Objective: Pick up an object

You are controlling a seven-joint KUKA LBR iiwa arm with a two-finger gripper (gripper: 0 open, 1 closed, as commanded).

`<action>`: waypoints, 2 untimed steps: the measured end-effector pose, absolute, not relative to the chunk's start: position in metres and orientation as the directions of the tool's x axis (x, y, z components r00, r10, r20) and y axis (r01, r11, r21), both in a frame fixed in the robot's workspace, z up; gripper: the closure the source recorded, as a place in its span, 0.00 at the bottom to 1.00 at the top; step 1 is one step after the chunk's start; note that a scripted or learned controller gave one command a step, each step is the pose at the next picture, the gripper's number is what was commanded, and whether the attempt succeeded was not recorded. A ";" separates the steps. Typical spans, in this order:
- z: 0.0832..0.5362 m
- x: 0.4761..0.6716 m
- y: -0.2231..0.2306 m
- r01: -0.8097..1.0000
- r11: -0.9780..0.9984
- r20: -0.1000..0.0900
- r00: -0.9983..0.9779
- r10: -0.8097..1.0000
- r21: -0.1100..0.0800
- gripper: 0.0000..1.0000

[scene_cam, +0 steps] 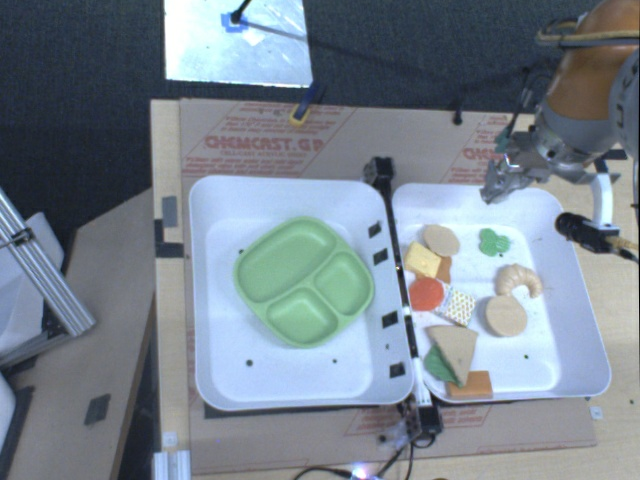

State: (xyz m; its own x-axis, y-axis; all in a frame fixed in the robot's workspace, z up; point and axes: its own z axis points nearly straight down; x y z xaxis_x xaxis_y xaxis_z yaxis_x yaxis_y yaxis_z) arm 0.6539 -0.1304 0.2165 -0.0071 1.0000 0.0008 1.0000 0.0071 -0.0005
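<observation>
My gripper (494, 192) hangs above the far edge of the right bin (570, 363), with nothing seen between its fingers. In that bin lie several toy foods: a tan oval (440, 239), a yellow block (422, 261), a red-orange disc (427, 293), a green piece (492, 241), a croissant (519, 280), a beige round (506, 316), a checkered cracker (459, 307), a tan wedge (456, 347) over a green leaf (439, 365), and an orange block (474, 384). The green piece lies nearest, just below the gripper.
The left bin (220, 368) holds a green divided plate (304, 281). A black divider with clips (393, 273) runs between the bins. A shiny metal sheet (237, 26) lies at the back, beyond the cardboard base (260, 138).
</observation>
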 end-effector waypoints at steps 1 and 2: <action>0.213 0.623 -0.079 1.000 0.008 0.002 -0.008 1.000 -0.001 1.00; 0.215 0.598 -0.030 1.000 0.008 0.002 -0.008 1.000 -0.001 1.00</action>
